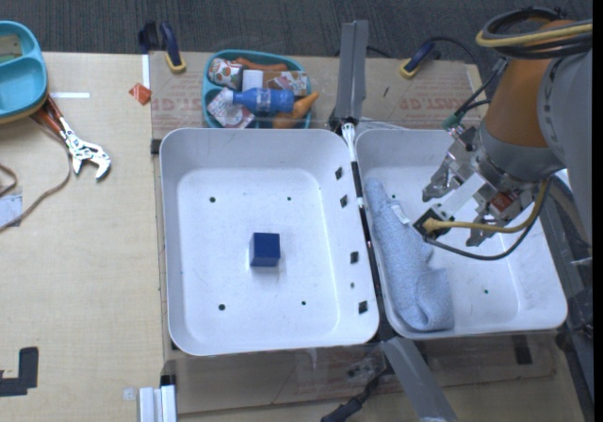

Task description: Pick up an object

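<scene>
Two shallow white bins are seated side by side on the worktop [85, 298]. In the left bin [188, 316] a single blue cube [266, 250] is noted, lying slightly left of centre and well apart from every wall. In the right bin [528, 302] a grey-blue cloth [407, 265] is laid lengthwise along the left wall. The hand [459, 203] is positioned over the right bin, just beside the cloth's upper part. Its state cannot be told, and nothing is seen held in it. Behind the left bin a small blue basket [215, 72] of assorted items is recorded. A wrench [87, 157] lies on the worktop, far left.
</scene>
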`<state>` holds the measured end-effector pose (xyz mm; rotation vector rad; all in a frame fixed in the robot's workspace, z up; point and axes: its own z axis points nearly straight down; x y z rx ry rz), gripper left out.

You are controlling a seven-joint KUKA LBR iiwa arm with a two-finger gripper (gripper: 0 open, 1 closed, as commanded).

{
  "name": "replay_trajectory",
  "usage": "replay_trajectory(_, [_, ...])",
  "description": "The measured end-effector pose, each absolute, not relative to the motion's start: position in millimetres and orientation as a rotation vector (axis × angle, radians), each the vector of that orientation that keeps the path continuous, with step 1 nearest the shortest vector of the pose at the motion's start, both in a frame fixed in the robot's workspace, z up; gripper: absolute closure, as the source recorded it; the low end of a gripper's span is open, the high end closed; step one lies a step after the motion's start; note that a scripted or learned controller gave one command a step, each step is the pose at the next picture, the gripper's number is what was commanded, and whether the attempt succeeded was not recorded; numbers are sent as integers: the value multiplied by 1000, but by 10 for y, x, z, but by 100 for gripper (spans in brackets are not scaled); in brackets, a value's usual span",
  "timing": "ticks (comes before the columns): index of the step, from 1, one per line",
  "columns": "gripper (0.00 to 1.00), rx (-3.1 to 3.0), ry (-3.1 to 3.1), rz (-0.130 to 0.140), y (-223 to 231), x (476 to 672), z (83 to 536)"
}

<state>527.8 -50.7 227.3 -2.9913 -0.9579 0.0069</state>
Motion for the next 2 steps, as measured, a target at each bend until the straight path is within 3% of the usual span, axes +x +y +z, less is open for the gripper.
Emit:
replay_trajectory(1, [0, -2892, -1228, 5, -584, 5085, 2599])
replay_trajectory(2, [0, -2718, -1571, 7, -1570, 5214, 2280])
